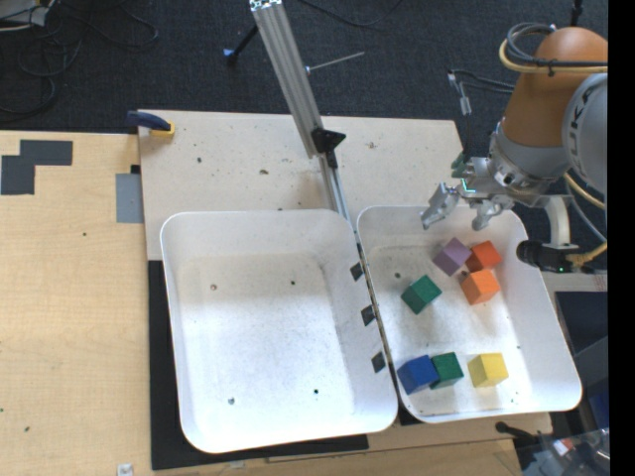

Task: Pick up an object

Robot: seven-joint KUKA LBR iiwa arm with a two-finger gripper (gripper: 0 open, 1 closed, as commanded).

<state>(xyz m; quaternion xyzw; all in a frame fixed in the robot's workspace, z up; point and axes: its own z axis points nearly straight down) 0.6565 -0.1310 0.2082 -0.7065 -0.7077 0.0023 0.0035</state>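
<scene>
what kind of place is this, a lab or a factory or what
Most likely a robotics lab test bench: a robot arm reaches over two white bins, small coloured blocks lie in the right one, and loose cables trail across the dark floor.

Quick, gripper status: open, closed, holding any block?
Gripper: open, fingers spread, holding nothing; it hangs above the far edge of the right bin, just behind the purple block.

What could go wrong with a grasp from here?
1. The purple cube and two orange cubes sit tightly clustered below the gripper; the fingers may hit a neighbour or nudge the group.
2. The cluster lies near the right bin's far wall, so a descent could clip the rim.
</scene>
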